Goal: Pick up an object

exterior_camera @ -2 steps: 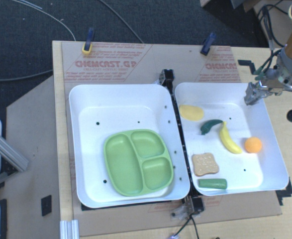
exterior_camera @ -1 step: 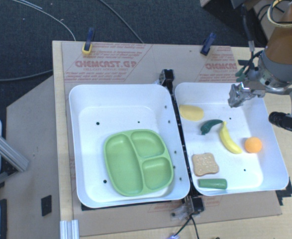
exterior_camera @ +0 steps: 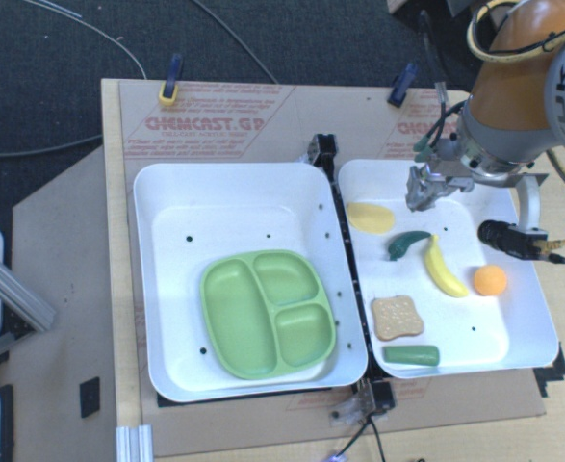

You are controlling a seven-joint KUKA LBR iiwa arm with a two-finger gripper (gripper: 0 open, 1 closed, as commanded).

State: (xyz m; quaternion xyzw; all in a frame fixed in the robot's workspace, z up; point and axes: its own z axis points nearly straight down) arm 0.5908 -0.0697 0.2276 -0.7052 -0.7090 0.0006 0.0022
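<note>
My gripper hangs over the back of the right bin, with nothing visible between its fingers. Just to its lower left lies a pale yellow oval piece. Below it are a dark green curved piece and a yellow banana. An orange ball rests to the right of the banana. Nearer the front sit a slice of toast and a green oblong piece.
The left bin holds a green divided plate. A black clip sits at the back where the two bins meet. Blue clamps hold the board's far edge.
</note>
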